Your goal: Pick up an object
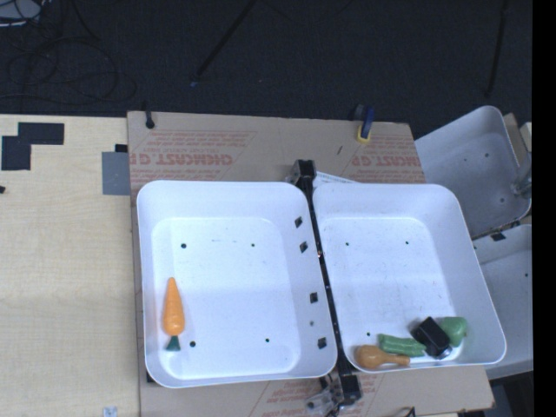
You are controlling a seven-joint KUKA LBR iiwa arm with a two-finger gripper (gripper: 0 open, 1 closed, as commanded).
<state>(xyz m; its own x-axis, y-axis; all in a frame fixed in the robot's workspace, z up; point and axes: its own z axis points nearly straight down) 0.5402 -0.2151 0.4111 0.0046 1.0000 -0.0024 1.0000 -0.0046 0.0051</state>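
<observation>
On cardboard [261,150], two white bins [161,200] sit.

Smooth white plastic bins [221,200], matt brown cardboard [217,150], pale wood-look bench [61,268]

One overhead camera (slanted) views both bins [304,200].

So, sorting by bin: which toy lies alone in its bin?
The orange carrot, in the left bin. The other toys cluster in the right bin's near corner.
</observation>
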